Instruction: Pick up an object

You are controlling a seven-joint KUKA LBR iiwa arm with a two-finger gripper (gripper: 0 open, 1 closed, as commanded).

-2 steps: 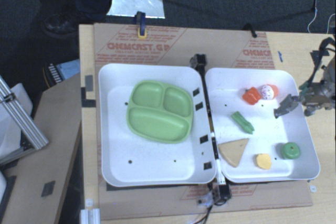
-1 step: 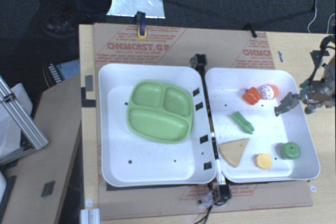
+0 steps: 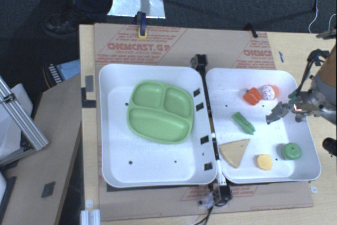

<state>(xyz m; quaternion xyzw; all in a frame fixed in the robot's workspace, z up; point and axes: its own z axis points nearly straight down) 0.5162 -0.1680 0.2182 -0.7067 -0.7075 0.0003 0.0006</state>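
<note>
Toys are lying loose in the right bin (image 3: 303, 168): a green stick (image 3: 243, 122), an orange toy (image 3: 252, 96), a cheese wedge (image 3: 235, 152). The gripper (image 3: 275, 114) is hanging just above them, holding nothing, likely so it can pick one.

There are two white bins: the left bin (image 3: 113, 113) and the right bin (image 3: 310, 158). One green plate (image 3: 159, 111) sits in the left one. The right one has five toy foods: orange (image 3: 253, 96), white (image 3: 269, 92), green stick (image 3: 243, 122), tan wedge (image 3: 235, 152), yellow (image 3: 265, 162), plus one round green piece (image 3: 291, 152).
</note>
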